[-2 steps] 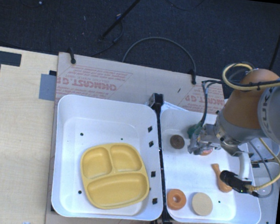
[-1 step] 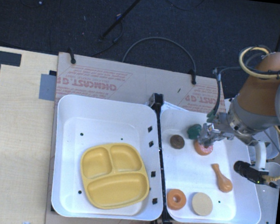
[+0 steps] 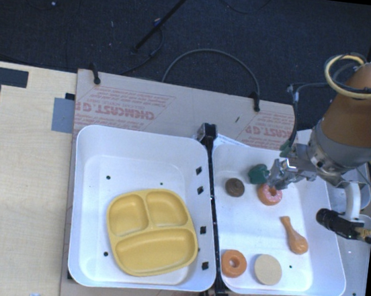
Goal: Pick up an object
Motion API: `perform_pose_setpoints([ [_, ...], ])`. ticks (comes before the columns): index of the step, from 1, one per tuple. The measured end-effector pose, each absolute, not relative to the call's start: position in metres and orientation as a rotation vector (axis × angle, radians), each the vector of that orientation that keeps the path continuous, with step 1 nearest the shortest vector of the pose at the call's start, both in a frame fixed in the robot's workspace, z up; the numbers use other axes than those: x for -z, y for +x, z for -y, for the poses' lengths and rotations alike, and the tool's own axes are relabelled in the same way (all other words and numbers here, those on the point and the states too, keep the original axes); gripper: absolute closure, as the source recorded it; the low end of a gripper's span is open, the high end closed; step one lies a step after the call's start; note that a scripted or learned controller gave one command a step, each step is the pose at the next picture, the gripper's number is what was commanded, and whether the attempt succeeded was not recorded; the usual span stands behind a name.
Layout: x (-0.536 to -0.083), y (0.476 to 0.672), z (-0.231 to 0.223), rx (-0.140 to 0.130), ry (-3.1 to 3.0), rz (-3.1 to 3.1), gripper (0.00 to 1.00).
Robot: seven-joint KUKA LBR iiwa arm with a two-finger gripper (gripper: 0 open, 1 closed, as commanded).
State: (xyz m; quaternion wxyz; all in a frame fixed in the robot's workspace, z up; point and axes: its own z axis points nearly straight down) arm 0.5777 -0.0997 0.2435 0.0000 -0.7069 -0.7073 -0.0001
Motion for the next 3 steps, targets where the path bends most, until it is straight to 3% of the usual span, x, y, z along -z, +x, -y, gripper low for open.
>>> perform_pose_setpoints([
  [3,-0.232,0.595,-0.052,-0.001,-2.214,2.225,1.0],
])
